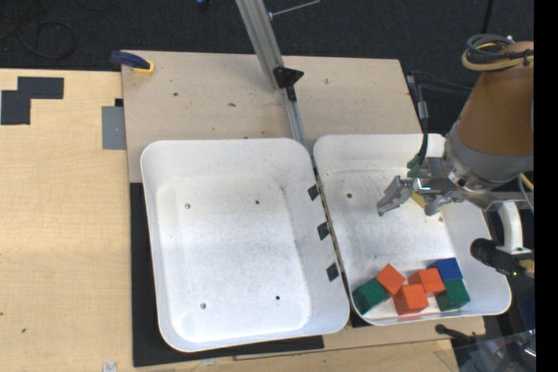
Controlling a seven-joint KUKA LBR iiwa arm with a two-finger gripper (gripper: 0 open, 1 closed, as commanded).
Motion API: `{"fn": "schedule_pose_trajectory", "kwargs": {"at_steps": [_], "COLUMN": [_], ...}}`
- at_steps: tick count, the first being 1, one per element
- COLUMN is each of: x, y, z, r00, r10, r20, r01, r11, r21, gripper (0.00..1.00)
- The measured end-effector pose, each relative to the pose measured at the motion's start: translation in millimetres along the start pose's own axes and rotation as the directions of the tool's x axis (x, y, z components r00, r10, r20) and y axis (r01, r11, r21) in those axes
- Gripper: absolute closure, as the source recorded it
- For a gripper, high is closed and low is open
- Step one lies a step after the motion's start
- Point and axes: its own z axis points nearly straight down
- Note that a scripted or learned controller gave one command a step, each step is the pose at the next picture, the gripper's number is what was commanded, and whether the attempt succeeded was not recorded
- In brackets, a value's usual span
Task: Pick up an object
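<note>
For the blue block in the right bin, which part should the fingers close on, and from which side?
Judging from this view, come at the blue block from straight above and close on its far and near faces. Its top is exposed. An orange block sits against its left side and a green block crowds it in front, so the near face may be tight. The bin wall lies just to the right.

matt white plastic bins point(235, 327), pale wood bench point(209, 100)
</note>
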Motion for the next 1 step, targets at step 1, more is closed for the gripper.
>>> {"fn": "schedule_pose_trajectory", "kwargs": {"at_steps": [1], "x": [-2.0], "y": [0.5], "z": [-2.0], "r00": [1.0], "r10": [0.004], "r20": [0.001], "r01": [-0.004], "r11": [1.0], "r21": [-0.005], "gripper": [0.0]}}
